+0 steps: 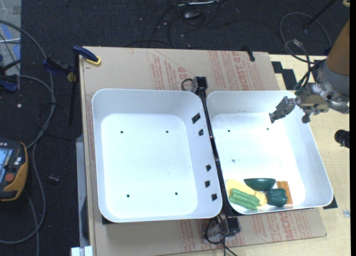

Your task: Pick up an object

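The gripper (pixel 291 110) hangs above the right bin's (pixel 317 154) far edge, well apart from the toys; whether its jaws are parted cannot be told. The green toys (pixel 257 192) crowd the near wall, overlapping a yellow piece, so a descent could strike the wall or nudge neighbours.

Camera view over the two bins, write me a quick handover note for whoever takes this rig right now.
Gripper: over the upper right part of the right bin, nothing between its fingers.
Objects: all bunched in the right bin's near corner: a dark green bowl-shaped piece, a light green ridged piece, a small teal piece, a yellow piece and an orange piece.
Left bin: no pick to make there.
Done: nothing picked.
Left: move to the pile, grasp one object, lift.
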You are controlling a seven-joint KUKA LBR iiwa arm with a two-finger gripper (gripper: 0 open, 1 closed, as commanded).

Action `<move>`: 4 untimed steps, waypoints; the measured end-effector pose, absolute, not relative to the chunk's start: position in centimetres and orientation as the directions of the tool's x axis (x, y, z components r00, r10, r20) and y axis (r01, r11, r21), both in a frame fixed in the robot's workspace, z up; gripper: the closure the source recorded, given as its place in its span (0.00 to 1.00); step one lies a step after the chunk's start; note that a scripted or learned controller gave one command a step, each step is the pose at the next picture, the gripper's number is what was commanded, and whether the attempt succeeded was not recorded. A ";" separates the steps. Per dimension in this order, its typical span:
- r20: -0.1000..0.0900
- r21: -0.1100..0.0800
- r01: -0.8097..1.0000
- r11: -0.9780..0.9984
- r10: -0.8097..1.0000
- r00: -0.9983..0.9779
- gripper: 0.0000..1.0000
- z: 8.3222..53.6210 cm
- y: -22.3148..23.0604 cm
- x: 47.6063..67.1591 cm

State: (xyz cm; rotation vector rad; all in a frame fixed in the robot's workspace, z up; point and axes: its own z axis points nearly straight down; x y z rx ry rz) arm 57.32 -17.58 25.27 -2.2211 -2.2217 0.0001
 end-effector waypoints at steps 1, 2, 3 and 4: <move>0.003 -0.003 1.000 0.011 1.000 -0.011 0.00 22.1 -4.1 55.9; 0.000 0.000 1.000 0.000 1.000 0.000 1.00 23.2 -4.7 55.9; 0.000 0.000 1.000 0.000 1.000 0.000 0.00 23.2 -4.7 55.9; 0.000 0.000 1.000 0.000 1.000 0.000 1.00 24.2 -4.7 55.9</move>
